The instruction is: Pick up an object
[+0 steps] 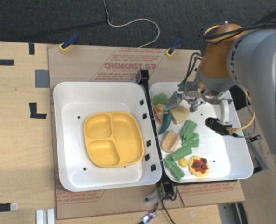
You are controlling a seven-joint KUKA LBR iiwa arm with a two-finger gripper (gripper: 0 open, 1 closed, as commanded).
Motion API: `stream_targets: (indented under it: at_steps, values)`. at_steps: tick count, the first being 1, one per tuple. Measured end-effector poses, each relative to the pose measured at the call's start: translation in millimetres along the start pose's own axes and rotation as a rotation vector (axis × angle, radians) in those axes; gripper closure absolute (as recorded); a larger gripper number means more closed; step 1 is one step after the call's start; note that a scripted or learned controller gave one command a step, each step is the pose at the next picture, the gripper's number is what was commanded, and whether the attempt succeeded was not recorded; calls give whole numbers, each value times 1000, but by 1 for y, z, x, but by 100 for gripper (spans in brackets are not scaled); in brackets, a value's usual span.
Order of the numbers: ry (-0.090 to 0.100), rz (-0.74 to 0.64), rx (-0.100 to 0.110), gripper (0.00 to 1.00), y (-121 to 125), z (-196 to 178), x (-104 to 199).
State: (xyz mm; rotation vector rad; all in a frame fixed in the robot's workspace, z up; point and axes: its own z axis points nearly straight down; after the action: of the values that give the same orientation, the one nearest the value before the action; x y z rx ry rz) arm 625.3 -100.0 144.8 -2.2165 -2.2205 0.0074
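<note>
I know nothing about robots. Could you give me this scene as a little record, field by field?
Setting: two white bins side by side on a bench
Left bin: holds a yellow divided plate
Right bin: holds toy food, including green pieces, tan bread-like pieces and a small pizza
Arm: grey and orange, reaching in from the right
Hand: low over the right bin's far end, above the toy food
Holding anything: cannot tell
</note>
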Motion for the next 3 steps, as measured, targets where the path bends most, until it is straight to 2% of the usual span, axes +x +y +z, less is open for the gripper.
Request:
stream_targets:
  at_steps: [1, 2, 3]
  values:
    - [-5, 1, -8, 0, 5, 59, -6]
    - [-3, 0, -11, 0, 7, 56, -6]
    - [-5, 0, -20, 100, 9, 44, -7]
